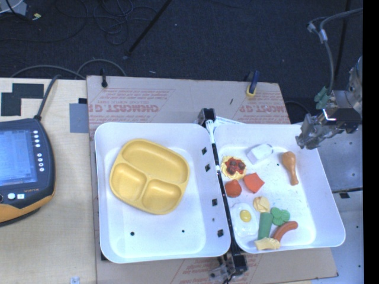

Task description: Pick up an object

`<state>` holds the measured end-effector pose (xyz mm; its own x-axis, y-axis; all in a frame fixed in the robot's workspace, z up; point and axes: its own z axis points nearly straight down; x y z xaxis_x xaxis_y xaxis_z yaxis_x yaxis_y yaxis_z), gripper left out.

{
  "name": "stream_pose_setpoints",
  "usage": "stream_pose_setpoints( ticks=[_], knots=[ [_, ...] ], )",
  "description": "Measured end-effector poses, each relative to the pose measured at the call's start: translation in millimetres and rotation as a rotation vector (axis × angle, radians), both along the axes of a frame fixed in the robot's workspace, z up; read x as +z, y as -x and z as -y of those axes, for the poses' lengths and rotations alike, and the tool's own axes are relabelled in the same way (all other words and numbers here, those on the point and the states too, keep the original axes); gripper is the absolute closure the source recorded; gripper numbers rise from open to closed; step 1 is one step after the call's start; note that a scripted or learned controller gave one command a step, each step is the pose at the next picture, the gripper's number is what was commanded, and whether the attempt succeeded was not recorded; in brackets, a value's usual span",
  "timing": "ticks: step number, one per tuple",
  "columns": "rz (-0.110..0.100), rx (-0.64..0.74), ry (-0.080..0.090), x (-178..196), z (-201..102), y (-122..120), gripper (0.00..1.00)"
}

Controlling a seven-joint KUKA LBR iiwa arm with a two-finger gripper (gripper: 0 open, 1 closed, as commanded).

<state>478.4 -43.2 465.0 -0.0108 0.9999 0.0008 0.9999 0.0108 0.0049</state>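
Note:
The right bin [323, 185] holds several toy foods: a brown chicken drumstick [289, 165], a white block [259, 152], a small pizza [234, 167], a red tomato [233, 188], an orange-red wedge [253, 183], a fried egg [245, 216], a green piece [266, 224], a sausage [284, 230] and a yellow piece [267, 244]. My gripper [310, 136] hangs at the bin's upper right corner, above and to the right of the drumstick, with nothing seen in it.
The left bin [109, 218] contains a yellow sectioned plate [149, 176]. A teach pendant [23, 167] lies on the bench at far left. A black clamp strip [214, 176] joins the two bins. Cables trail across the dark floor behind.

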Motion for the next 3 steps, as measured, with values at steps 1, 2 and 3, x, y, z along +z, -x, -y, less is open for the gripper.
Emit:
stream_pose_setpoints(
  ticks=[1,2,3],
  knots=[
    [-0.020,-0.010,0.002,-84.0,5.9,-0.4,1.00],
    [-0.011,-0.003,0.001,-62.0,-73.7,1.4,1.00],
    [-0.007,-0.001,0.001,-0.4,-159.3,1.0,1.00]
  ],
)
